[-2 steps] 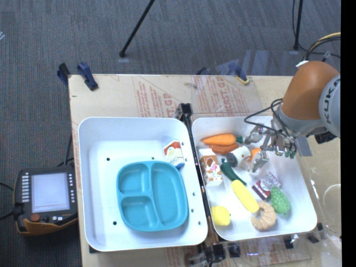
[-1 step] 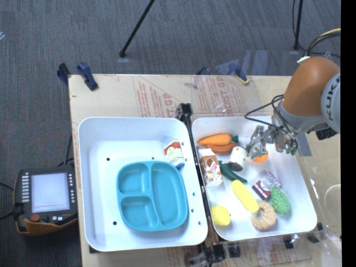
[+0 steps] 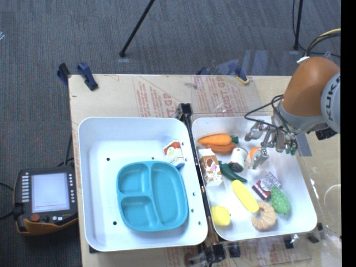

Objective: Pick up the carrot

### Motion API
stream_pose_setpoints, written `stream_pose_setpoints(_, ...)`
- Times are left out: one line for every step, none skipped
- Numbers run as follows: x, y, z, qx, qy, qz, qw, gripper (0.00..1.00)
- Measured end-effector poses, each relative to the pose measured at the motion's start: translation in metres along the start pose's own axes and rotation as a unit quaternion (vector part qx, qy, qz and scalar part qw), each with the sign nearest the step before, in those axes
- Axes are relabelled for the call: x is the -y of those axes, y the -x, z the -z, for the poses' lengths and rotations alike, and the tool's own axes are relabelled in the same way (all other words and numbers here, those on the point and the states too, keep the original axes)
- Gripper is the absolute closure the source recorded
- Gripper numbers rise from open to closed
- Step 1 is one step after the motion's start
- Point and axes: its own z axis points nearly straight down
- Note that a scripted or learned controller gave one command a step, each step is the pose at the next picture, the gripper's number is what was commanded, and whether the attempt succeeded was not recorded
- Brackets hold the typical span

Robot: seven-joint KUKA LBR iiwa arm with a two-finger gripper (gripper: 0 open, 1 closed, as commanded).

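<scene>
Overhead, slanted view of bench with two shallow white bins. Right bin: carrot lying on its side near far-left corner, green top toward the right, just above small carton. Gripper reaching in from the right, hovering over far part of same bin, fingers spread with nothing between them; carrot well to the left of the jaws, apart from them, with a small white object between. Also in right bin: yellow corn cob, lemon, green item, pale ring-shaped pastry. Left bin: blue divided plate, small carton at far-right corner.
</scene>
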Motion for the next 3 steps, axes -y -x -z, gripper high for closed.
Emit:
stream_pose_setpoints(-0.002,0.002,0.012,0.003,0.001,0.002,1.0000,1.00)
stream_pose_setpoints(0.026,-0.037,-0.011,-0.002,0.000,0.114,0.9935,1.00)
stream_pose_setpoints(0.026,-0.037,-0.010,-0.002,0.000,0.114,0.9935,0.00)
